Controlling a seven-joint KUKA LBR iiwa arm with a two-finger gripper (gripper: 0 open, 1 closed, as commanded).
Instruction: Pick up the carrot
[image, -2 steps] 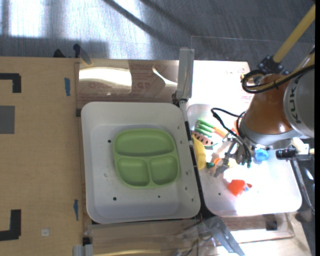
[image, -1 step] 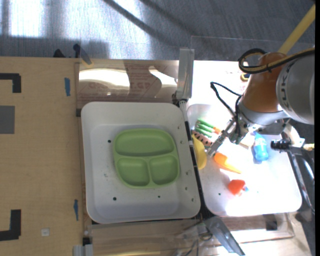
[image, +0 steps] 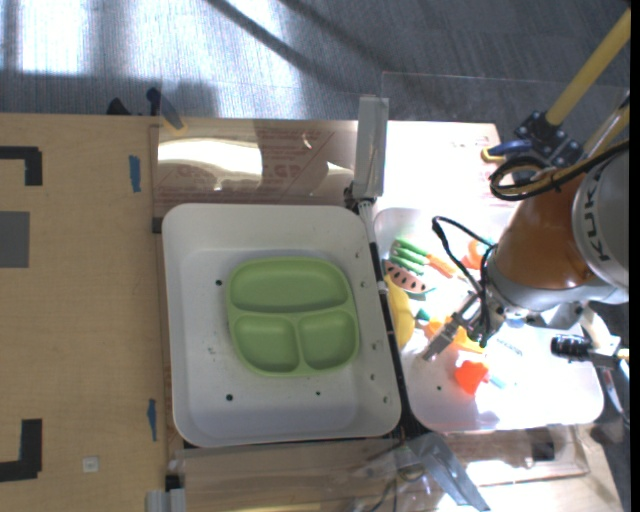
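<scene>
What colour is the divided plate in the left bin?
Light green; the divided plate shows plainly in the camera view, lying in the left bin.

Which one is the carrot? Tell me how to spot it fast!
Look in the right white bin, the one the grey and orange arm reaches into. Near its far left corner lie toy foods; the carrot is the thin orange stick with a green top, beside the green bean and above the yellow piece.

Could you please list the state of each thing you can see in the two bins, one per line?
Green plate: lying flat in the left bin, its three compartments bare.
Carrot: lying in the right bin among other toy foods.
Gripper: low over the right bin, nothing visibly between its fingers.
</scene>
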